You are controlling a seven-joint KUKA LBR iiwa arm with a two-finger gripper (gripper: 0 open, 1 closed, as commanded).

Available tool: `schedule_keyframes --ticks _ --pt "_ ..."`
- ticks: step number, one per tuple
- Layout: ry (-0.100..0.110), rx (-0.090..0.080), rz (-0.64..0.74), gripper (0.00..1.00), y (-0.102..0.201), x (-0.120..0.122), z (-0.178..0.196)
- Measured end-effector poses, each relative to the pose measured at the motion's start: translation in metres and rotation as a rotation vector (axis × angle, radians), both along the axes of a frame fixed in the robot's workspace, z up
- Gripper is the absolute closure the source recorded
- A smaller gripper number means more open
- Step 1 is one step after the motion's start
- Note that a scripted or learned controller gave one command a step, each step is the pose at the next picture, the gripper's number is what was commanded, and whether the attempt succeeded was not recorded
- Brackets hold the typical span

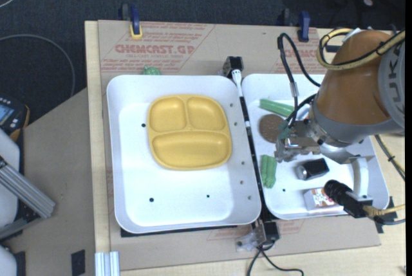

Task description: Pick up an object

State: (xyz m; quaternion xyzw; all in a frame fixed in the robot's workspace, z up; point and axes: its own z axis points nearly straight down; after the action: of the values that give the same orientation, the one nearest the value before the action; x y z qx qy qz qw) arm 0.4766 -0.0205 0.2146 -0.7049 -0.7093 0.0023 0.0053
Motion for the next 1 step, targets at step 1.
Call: schedule_keyframes --ticks 1 --pt "-0.017 -0.003 0.000 1.00 0.0487 0.0034 0.0634"
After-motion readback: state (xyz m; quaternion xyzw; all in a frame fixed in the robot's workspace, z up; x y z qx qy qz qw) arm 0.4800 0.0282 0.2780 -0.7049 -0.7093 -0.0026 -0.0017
